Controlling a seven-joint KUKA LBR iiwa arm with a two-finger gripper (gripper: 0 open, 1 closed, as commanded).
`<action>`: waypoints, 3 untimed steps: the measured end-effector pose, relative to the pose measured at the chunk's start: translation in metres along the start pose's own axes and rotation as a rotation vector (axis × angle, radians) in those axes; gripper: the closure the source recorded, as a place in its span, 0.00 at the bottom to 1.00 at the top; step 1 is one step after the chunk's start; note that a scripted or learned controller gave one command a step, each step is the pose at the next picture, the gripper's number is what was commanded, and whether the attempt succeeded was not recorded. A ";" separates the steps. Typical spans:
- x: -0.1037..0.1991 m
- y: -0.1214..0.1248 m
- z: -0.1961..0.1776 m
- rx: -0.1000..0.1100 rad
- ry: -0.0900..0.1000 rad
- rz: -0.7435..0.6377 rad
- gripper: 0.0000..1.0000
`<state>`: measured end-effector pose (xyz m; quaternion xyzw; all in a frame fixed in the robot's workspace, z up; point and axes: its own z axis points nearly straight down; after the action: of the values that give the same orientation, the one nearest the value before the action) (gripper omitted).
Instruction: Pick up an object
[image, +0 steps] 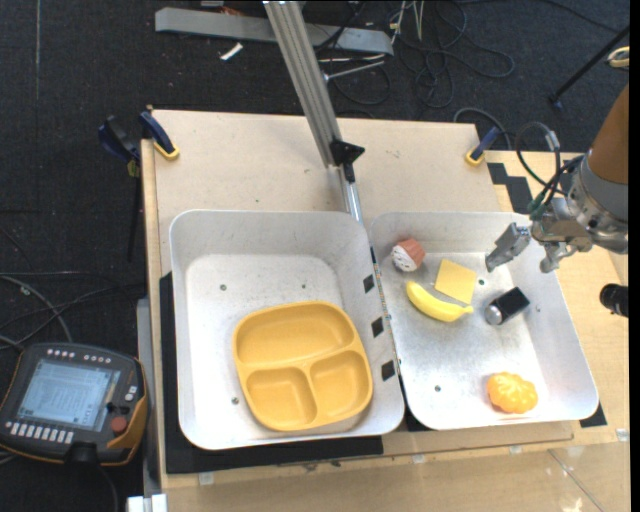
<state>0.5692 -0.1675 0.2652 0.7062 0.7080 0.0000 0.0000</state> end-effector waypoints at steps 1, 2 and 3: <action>0.000 0.000 0.000 0.000 0.000 0.000 0.00; -0.006 0.004 0.060 0.006 0.000 0.003 0.00; -0.006 0.003 0.125 0.007 0.001 0.003 0.00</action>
<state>0.5718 -0.1736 0.1403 0.7073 0.7069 -0.0020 -0.0028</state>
